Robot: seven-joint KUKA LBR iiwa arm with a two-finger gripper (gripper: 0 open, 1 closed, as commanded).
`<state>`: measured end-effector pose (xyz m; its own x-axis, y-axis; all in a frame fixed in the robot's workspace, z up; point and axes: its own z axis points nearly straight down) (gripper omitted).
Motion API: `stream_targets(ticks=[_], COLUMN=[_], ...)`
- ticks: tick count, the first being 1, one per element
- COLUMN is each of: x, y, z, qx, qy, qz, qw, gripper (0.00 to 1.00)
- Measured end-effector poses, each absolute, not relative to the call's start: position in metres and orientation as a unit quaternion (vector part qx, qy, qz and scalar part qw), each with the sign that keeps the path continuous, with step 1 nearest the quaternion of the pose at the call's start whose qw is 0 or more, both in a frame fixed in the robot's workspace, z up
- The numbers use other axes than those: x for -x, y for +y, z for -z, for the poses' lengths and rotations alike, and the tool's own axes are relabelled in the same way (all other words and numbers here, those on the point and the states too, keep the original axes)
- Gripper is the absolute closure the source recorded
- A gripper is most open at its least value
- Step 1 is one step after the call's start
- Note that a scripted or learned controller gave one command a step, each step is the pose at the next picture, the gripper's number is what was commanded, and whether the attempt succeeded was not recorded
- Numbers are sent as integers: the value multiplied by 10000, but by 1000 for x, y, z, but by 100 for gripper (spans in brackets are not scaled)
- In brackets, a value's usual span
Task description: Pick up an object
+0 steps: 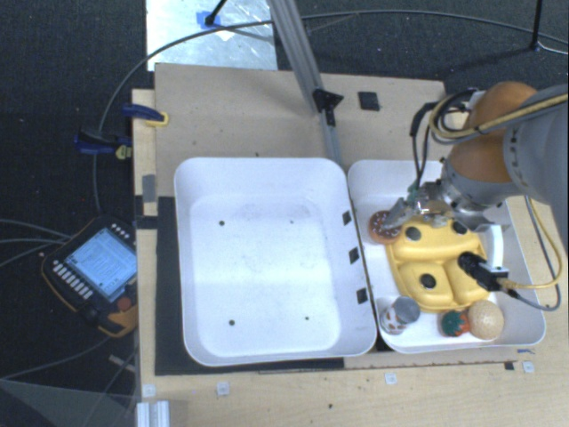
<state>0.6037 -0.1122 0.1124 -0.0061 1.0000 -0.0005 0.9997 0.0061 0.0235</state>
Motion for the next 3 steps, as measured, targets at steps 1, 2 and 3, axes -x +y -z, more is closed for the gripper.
stream_targets(ticks=[1, 2, 3], x=[-607, -610, -614], y=[-112, -111, -101], z=[-108, -123, -174], qx=[-7048, -7038, -7048], qy=[7093, 7101, 7094], qz=[-99, -131, -22], qw=[107, 137, 25], gripper=[0, 100, 100])
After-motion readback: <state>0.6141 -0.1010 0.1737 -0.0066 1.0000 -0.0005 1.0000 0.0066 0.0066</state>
